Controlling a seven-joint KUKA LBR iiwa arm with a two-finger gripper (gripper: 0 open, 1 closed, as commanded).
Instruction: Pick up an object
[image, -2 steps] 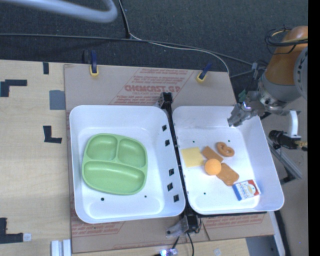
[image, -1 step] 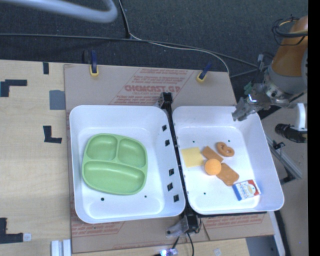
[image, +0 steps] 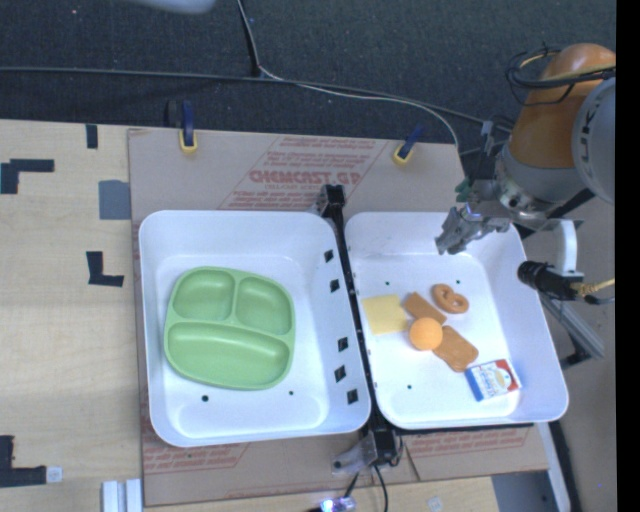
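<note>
hand (image: 456, 240) over right bin (image: 540, 400) | apparently empty | green tray (image: 229, 327) left

Bench (image: 60, 330) under two white bins (image: 160, 240)

Grey arm (image: 560, 130) from the right, pincer (image: 455, 240) pointed downward.

grey arm (image: 600, 120), orange band, dark metal gripper (image: 457, 238)
</note>
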